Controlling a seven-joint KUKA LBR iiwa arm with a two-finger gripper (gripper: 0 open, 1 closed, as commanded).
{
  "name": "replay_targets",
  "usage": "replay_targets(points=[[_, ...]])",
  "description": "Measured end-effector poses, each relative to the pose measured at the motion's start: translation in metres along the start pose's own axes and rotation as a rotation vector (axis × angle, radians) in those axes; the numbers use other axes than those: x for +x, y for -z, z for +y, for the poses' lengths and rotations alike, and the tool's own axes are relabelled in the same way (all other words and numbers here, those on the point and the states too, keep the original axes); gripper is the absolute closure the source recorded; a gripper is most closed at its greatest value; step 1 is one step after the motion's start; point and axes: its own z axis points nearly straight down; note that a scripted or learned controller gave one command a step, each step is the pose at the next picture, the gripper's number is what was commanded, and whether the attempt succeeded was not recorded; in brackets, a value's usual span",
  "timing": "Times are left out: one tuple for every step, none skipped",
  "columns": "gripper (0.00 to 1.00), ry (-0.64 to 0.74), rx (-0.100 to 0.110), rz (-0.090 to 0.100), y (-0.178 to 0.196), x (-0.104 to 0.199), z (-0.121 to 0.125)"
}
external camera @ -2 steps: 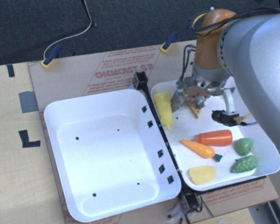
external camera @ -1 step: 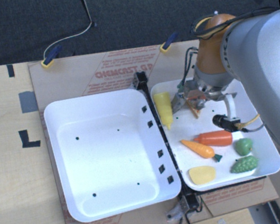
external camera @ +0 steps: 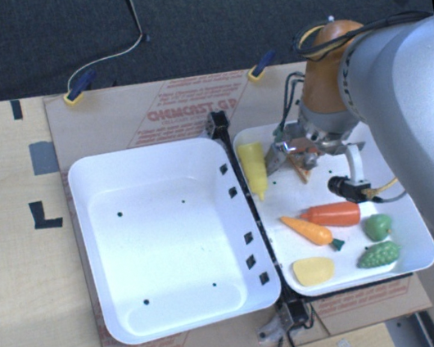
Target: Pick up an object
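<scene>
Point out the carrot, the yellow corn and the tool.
carrot (external camera: 308, 230), camera view, middle of its orange body.
yellow corn (external camera: 252, 167), camera view, middle of the cob.
tool (external camera: 296, 158), camera view, between its fingertips.

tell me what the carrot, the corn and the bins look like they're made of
Carrot: probably molded plastic; its orange is flat and uniform, like a toy's.
Corn: likely plastic too, smooth pale yellow.
Bins: seemingly thin rigid plastic, white with a soft sheen and rounded, formed corners.
</scene>
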Motion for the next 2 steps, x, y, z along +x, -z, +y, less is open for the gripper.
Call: replay_targets(points=[[0.0,0.0,0.031,0.007,-0.004,-0.004,0.012],[0.0,0.003,0.002,0.007,-0.001,-0.002,0.002]])
